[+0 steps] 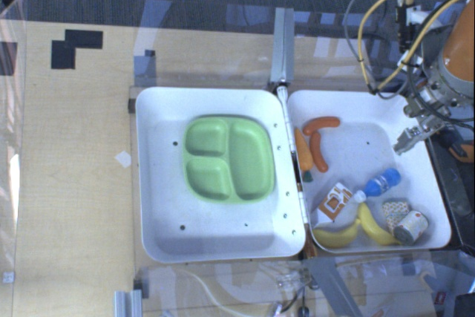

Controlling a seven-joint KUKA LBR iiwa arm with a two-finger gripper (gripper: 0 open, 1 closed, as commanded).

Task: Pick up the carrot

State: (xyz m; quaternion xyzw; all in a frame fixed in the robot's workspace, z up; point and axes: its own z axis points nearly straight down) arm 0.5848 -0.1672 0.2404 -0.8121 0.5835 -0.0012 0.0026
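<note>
The carrot (302, 152) is thin and orange with a dark green end. It lies along the left wall of the right bin (438, 193), running front to back. My gripper (413, 136) hangs over the right side of that bin, well to the right of the carrot and above the bin floor. Nothing shows in it.
A curved red sausage (319, 139) lies just right of the carrot. Toward the bin's front are a blue bottle (380, 182), a white-and-orange carton (335, 203), two bananas (349, 231) and a can (410, 225). The left bin (159, 234) holds a green divided plate (226, 158).
</note>
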